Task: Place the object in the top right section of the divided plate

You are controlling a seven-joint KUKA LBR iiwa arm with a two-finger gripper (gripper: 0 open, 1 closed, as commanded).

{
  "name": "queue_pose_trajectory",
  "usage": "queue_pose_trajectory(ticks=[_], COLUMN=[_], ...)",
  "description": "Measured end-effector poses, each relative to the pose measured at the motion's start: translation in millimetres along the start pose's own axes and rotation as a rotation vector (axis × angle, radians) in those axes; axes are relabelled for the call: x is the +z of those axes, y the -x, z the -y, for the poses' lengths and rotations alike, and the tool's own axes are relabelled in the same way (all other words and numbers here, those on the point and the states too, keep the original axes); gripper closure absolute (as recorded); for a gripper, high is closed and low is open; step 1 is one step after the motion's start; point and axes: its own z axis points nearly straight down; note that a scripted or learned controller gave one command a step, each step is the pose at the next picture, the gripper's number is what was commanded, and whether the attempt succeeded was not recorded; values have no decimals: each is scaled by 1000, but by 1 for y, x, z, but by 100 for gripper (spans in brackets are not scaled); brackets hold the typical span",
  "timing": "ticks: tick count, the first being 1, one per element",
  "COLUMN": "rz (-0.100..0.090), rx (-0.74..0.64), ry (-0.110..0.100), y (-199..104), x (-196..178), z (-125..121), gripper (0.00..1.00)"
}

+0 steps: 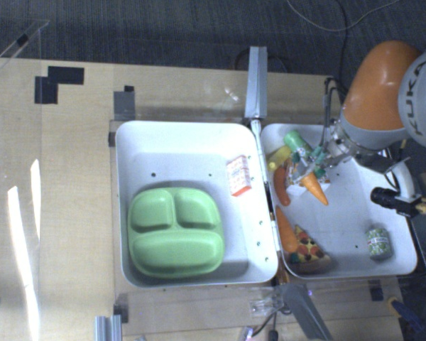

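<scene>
— Counting for you: one green divided plate (176, 231) in the left bin (128, 190), one carton (238, 175), several toys in the right bin (405, 254).
— Gripper (314, 168)?
— Over an orange cone (314, 187); you cannot tell its opening.

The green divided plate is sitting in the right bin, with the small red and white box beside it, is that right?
Not quite. The camera view shows the green divided plate in the left bin, not the right one. The small red and white box does lie beside it, up and to its right.
</scene>
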Motion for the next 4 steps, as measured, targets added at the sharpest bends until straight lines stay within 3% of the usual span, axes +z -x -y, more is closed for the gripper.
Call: queue_pose_trajectory(ticks=[1, 2, 3, 4], rz=[2, 3, 2, 3], rx=[-62, -59, -73, -215], ry=[2, 2, 3, 4], y=[36, 72, 56, 29], x=[-61, -47, -59, -76], z=[-14, 2, -71, -83], gripper=[100, 100, 100, 100])
